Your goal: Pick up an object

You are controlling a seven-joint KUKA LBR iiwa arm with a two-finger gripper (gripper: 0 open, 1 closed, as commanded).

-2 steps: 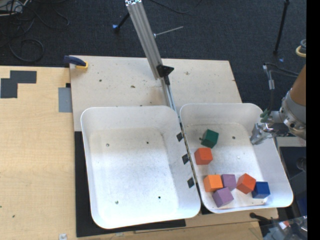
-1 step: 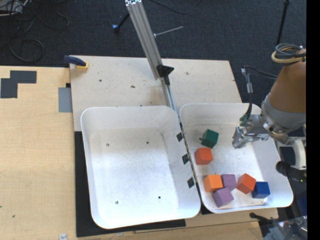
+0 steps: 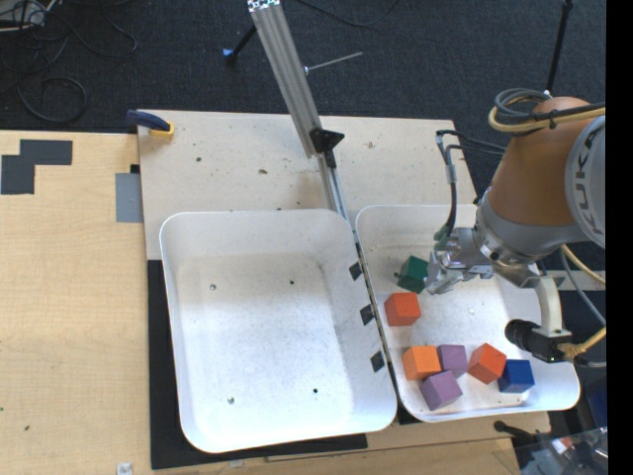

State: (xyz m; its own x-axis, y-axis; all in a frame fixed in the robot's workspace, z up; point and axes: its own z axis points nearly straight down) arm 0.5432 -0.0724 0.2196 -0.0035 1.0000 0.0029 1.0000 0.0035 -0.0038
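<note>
Reaching in from 3 o'clock, arm (image 3: 539, 191) bent low, gripper (image 3: 447, 275) beside green block (image 3: 413, 270), finger state impossible to tell.

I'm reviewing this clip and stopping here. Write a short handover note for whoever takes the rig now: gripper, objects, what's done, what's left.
Gripper: low in the right bin, beside the green block; finger state unclear, no object seen held.
Objects: all in the right bin. Red-orange block mid-bin; orange block, two purple blocks, another red-orange block and blue block along the near edge.
Done: arm has reached the bin.
Left: grasp and lift one object.
</note>
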